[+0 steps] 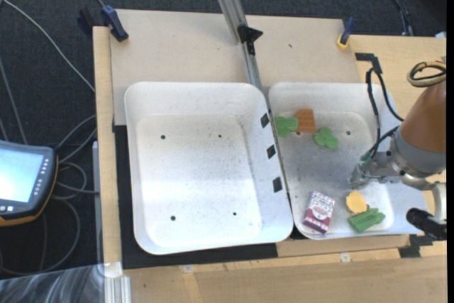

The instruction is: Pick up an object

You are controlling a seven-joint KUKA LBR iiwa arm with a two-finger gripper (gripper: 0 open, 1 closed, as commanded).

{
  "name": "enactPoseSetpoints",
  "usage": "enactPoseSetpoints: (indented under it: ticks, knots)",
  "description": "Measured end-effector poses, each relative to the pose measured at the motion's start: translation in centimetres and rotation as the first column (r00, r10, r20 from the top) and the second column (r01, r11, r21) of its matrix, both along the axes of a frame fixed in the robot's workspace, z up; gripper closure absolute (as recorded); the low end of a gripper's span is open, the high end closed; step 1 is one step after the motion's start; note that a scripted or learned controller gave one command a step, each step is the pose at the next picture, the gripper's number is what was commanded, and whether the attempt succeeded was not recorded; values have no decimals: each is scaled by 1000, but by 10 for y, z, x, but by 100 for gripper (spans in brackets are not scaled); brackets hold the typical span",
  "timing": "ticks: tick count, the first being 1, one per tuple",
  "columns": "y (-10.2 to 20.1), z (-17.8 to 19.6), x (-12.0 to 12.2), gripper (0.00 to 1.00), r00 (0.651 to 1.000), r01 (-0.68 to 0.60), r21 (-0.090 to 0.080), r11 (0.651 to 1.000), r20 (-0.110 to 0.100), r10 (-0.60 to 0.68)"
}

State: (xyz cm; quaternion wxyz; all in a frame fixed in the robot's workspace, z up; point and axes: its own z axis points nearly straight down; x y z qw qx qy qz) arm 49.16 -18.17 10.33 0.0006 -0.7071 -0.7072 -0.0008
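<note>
**Arm drops into the right-hand bin, small toys waiting**

Bench first: two white bins side by side, the left bin [191,167] bare-floored, the right bin [312,92] carrying all the goods. The arm [425,128] leans in from the right, orange band showing, and its gripper [363,177] is low over the bin floor near the right wall. Whether it is released or clenched, I cannot tell from here; nothing is visibly caught in it.

Now the candidates, biggest down. A small patterned packet [319,211] lies flat by the front rim; judged light, probably slick, best taken across its narrow sides. A green toy [366,219] sits in the front corner, just beside a yellow piece [356,202], which lies nearest the gripper. Both look light and stiff, perhaps rounded enough to squirt out of a pinch, so a grip across the middle seems wisest.

Further back, an orange block [306,120] sits between two green pieces [286,125] [326,138], touching the left one; crowded, awkward to pinch cleanly.
</note>
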Motion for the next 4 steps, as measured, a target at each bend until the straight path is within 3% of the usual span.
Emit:
enactPoseSetpoints:
  ticks: [2, 3, 4]
  knots:
    - [-3, 94, -1, 100, 1000, -1, -4, 1000, 6, 1]
    - [-3, 119, 0, 100, 1000, -2, -4, 1000, 5, 2]
    - [52, 131, 1, 100, 1000, -7, 1, 1000, 2, 7]
